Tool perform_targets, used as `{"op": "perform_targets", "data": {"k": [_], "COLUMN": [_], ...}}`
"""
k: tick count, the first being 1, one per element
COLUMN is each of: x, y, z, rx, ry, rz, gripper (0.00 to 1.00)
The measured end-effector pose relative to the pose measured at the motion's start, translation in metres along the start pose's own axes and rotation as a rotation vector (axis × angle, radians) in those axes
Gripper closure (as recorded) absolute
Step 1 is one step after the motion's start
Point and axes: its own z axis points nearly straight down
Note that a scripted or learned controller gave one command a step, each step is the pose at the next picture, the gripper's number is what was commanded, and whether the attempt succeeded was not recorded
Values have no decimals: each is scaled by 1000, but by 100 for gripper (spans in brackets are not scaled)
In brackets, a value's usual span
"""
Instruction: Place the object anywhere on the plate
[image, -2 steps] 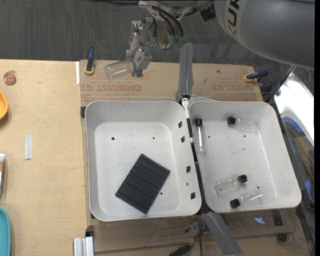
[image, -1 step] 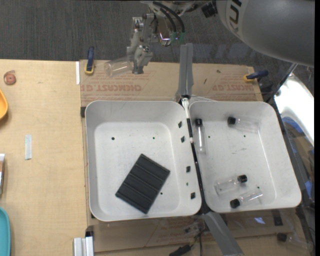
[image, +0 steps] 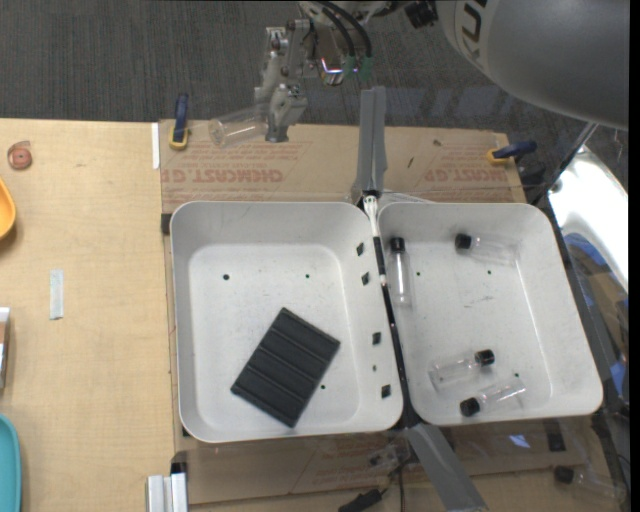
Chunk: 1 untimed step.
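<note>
A black ribbed plate (image: 287, 366) lies flat and turned at an angle in the left bin (image: 200, 300), toward its front. My gripper (image: 276, 128) hangs high at the top of the view, over the cardboard behind the left bin. Its fingers are shut on one end of a clear vial (image: 232, 129), which sticks out level to the left. The vial and gripper are far behind the plate and well above it.
The right bin (image: 560, 300) holds several clear vials with black caps, one along its left wall (image: 399, 270), one at the back (image: 472, 243) and two near the front (image: 462, 368). A grey divider bar (image: 372, 140) and clamps (image: 180, 118) stand behind the bins.
</note>
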Motion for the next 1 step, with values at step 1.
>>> {"op": "perform_targets", "data": {"k": [1], "x": [-1], "y": [0], "z": [-9], "rx": [-1], "ry": [-3], "rz": [1], "gripper": [100]}}
